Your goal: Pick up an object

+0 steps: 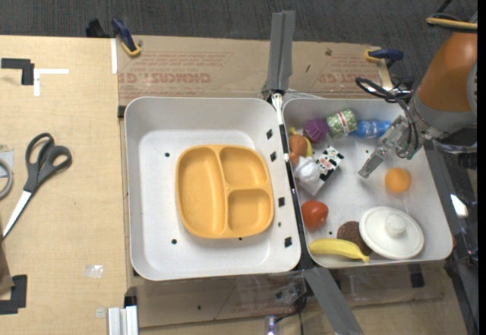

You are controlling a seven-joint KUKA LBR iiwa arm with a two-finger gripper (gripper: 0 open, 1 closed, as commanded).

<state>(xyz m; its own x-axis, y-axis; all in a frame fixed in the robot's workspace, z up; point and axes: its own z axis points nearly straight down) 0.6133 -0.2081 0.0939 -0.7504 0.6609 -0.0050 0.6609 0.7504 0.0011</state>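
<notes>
Gripper (377, 161) hangs over the right bin (437, 197) beside an orange ball (397, 180), fingers spread, gripping nothing.

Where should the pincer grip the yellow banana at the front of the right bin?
Grip the yellow banana across its narrow middle, coming straight down. It lies flat along the right bin's front wall, so set the fingers front-to-back; the brown round object crowds its back side.

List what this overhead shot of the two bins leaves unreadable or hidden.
- End effector, camera view: small and motion-blurred; its grip state is unreadable.
- Brown round item: partly covered by the white lid and banana, so its identity is unclear.
- Scissors: blade tips cut off by the left edge.
- Small toys near the divider: piled together, too small to identify.
</notes>
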